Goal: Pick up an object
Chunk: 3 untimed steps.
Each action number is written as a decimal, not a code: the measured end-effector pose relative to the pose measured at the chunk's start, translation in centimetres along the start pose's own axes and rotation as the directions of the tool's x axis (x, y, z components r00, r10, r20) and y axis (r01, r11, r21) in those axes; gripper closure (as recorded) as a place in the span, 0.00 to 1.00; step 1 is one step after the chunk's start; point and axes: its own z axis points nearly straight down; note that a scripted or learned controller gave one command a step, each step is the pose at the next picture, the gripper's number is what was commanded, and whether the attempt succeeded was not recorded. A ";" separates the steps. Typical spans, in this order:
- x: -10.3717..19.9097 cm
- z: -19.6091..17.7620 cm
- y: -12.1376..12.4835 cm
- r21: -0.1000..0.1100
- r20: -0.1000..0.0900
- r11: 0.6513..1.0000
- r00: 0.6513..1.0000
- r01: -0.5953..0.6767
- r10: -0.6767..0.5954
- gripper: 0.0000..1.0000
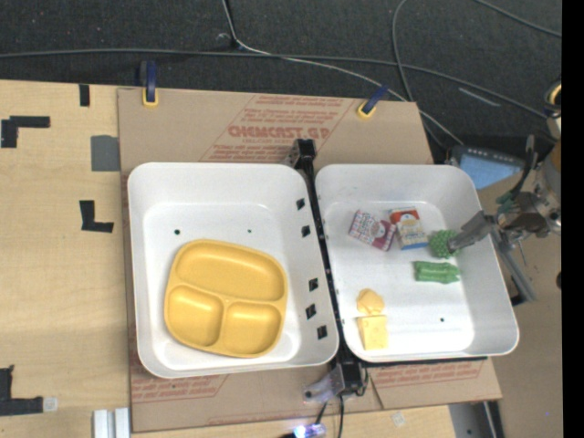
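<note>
Yellow block (372,329) at right bin's (474,336) near edge.
Pincer (456,240) touches green ball (442,243); grip state unclear.

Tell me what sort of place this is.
Likely a robotics lab test bench: two white bins sit on clamped cardboard, loose cables cross a dark backdrop, and the tool reaches in over small toys.

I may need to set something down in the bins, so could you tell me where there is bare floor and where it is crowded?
Left bin: the yellow tray covers the middle and front; a bare strip runs behind it. Right bin: free floor lies front right, between the yellow blocks and the green piece, and along the back wall. It is crowded mid-right, where the packets, green ball and gripper cluster.
</note>
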 end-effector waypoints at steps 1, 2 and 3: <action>0.1 -0.6 0.3 -0.012 0.003 1.000 1.000 0.004 -0.004 0.00; 1.0 4.9 0.7 -0.007 0.002 1.000 1.000 0.005 -0.005 0.00; 0.1 10.3 0.4 -0.006 0.002 1.000 1.000 0.003 -0.003 0.00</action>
